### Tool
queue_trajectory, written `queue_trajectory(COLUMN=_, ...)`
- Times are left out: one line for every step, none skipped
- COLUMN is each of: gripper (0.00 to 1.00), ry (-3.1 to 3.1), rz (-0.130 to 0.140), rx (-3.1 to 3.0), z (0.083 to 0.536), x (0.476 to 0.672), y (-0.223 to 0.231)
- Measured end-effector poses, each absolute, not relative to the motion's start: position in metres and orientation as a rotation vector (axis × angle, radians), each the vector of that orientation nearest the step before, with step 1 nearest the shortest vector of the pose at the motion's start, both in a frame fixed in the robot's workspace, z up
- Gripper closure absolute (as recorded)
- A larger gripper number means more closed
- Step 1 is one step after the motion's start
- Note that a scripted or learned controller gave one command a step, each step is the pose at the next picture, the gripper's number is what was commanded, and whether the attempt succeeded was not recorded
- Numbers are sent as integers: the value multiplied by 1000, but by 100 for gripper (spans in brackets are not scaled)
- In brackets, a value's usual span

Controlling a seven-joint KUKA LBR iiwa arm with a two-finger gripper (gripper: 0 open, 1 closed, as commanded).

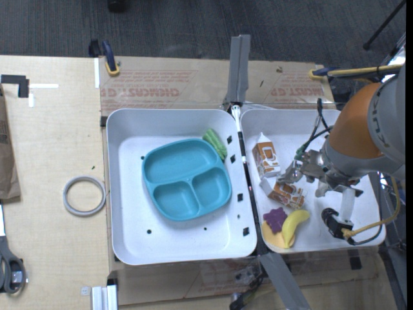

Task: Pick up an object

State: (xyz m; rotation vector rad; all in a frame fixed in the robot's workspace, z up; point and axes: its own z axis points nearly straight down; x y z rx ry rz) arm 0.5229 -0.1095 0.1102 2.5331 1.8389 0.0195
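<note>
1. Dark carpet runs along the top of the view; below it lies the pale wooden surface (pixel 51 141), partly covered by a brown cardboard sheet (pixel 168 82) with mirrored red print too faint to read.
2. Left bin (pixel 122 192): white, shallow. Holds a blue three-compartment plate (pixel 186 179) near its middle, and a green ridged item (pixel 215 144) touching the plate's upper right edge, close to the wall shared with the other bin.
3. Right bin (pixel 303 121): white, shallow, touching the left bin along that wall.
4. Small carton (pixel 266 157), white and orange, in the right bin's left half, lying tilted. Its printed label is too small to read.
5. Brown snack packet (pixel 288 194), just below the carton, with a white wrapper edge beside it. Print not legible.
6. Purple grape bunch (pixel 275 219), toy-like, at the right bin's lower left, touching the yellow banana (pixel 293 227) just to its right.
7. Arm (pixel 377 131): grey with an orange band, reaching in from the right over the right bin.
8. Tool (pixel 295 173): low over the right bin, just beside the carton and directly above the snack packet. Whether it is released or clenched, I cannot tell; nothing can be seen gripped in it.
9. Black cable end (pixel 332 219) with a yellow lead, hanging below the wrist over the bin floor.
10. Grey ring (pixel 84 195), on the wooden surface left of the left bin.
11. Scissors (pixel 11 270), at the lower left edge.
12. Brown paper bag (pixel 8 154), at the left edge, partly cut off.
</note>
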Motion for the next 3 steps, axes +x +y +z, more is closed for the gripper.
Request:
queue_trajectory(gripper=0, ry=1779, rz=-6, rx=2592, z=190, x=477, y=-26)
queue_trajectory(gripper=0, ry=1517, rz=21, rx=2742, z=108, x=482, y=-99)
queue_trajectory(gripper=100, ry=1506, rz=20, rx=2739, z=119, x=483, y=-104)
